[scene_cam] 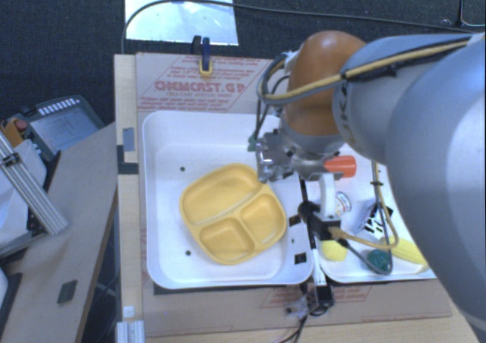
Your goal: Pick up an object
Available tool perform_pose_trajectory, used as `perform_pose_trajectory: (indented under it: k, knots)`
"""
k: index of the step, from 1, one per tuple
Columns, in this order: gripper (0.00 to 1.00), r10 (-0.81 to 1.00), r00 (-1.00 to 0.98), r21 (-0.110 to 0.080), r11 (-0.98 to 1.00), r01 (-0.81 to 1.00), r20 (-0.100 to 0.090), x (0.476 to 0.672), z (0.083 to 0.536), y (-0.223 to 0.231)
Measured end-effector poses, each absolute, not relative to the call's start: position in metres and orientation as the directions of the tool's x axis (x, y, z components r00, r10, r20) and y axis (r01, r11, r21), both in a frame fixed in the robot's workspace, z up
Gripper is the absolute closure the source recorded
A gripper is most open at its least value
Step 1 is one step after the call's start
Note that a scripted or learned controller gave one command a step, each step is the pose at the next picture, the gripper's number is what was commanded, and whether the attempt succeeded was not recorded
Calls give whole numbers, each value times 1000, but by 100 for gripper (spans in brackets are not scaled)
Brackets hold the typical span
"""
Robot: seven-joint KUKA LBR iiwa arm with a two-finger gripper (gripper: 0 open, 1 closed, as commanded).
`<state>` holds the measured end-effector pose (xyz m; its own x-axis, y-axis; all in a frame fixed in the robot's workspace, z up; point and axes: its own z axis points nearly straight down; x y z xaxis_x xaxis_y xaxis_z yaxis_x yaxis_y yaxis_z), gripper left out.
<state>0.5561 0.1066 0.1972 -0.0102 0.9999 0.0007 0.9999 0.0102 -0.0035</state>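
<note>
On the surface (91, 182), the left bin (163, 182) carries a yellow divided plate (228, 216) lying flat near its middle, three shallow compartments facing up. By the look of it, moulded plastic: light, stiff, not fragile, though smooth and likely slippery. Lying flat, it offers little to pinch except the raised outer rim or the ridges between compartments; the rim at its far right edge looks the readiest hold. The tool (267, 163) sits right at that far right edge, seemingly touching or just above the rim. Whether it is apart or together I cannot tell. In the right bin (343, 272) lie an orange item (342, 165), a teal spoon (377, 260) and a yellow piece (406, 252), all smaller alternatives.
</note>
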Motion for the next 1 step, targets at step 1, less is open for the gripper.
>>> perform_pose_trajectory:
  k: [1]
  knots:
    - [0, 1000, -5, -4, 5, 1000, -1, 556, 197, 104]
